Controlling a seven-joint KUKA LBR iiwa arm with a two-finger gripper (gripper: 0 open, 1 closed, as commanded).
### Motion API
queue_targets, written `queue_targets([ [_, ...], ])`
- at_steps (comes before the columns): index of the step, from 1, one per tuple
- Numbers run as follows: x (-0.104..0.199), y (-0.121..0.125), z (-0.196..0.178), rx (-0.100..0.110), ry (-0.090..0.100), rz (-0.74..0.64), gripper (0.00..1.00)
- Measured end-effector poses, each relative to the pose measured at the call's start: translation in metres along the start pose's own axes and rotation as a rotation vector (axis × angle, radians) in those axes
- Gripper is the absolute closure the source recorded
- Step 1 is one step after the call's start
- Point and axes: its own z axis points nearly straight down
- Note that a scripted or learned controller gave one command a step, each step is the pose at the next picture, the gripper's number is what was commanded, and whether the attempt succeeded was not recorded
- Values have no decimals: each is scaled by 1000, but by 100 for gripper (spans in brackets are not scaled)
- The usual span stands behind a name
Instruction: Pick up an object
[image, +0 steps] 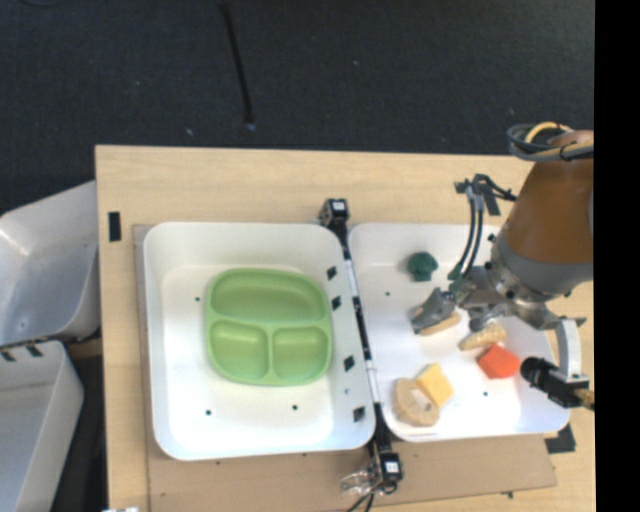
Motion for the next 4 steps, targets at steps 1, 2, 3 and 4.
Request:
queue_targets([
  [1, 0, 2, -6, -12, -1, -3, 0],
  [2, 0, 5, 57, -7, -2, 0, 0],
  [3, 2, 0, 119, -7, -2, 0, 0],
  [4, 0, 0, 134, -10, -3, 2, 0],
])
